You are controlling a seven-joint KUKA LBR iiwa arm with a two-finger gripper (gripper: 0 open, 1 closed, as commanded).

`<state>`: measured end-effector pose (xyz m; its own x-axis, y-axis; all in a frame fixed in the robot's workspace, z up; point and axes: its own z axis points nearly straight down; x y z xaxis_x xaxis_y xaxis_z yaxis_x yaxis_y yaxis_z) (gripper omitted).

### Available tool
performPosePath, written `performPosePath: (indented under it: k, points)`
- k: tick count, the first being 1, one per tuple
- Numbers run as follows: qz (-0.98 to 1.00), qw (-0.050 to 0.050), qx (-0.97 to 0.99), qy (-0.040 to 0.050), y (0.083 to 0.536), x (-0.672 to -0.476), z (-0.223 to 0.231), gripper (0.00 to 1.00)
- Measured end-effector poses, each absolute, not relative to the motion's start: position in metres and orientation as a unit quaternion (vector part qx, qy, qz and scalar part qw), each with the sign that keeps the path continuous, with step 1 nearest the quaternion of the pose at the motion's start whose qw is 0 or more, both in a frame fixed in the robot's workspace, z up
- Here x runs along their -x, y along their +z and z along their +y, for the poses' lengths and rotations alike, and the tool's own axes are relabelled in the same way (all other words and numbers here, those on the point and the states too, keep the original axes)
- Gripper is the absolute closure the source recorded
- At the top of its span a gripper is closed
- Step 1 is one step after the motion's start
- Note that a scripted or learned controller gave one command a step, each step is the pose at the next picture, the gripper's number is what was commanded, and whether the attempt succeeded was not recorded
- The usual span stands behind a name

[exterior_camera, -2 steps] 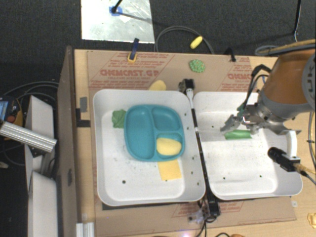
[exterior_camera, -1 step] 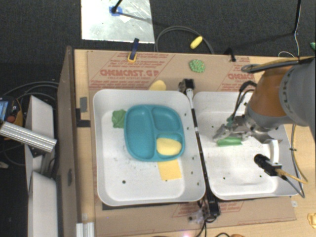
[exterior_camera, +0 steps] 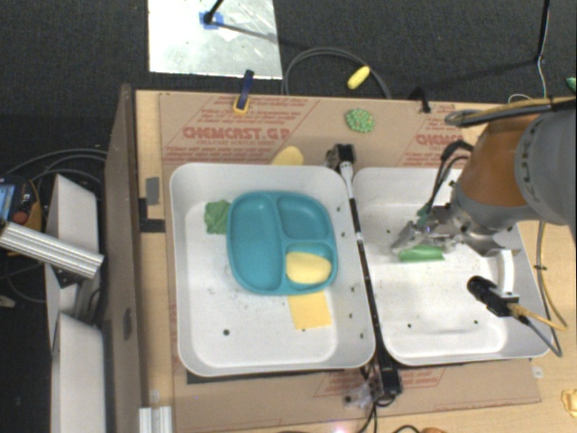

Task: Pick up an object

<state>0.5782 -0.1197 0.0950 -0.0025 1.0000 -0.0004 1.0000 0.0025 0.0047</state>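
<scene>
A flat green piece [exterior_camera: 420, 254] lies pointing three to nine o'clock; gripper [exterior_camera: 416, 238] above it, grip unclear.

The desk [exterior_camera: 225, 120] is topped with printed brown cardboard. The floor [exterior_camera: 72, 61] around it is dark carpet. A shiny metal sheet [exterior_camera: 212, 25] lies behind; cables [exterior_camera: 54, 165] trail left.
</scene>
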Motion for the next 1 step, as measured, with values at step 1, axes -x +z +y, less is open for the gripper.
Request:
performPosePath:
  k: [1]
  points:
    - [0.710, 0.002, -0.704, 0.0034, 0.1897, -0.5340, -0.0544, 1.00]
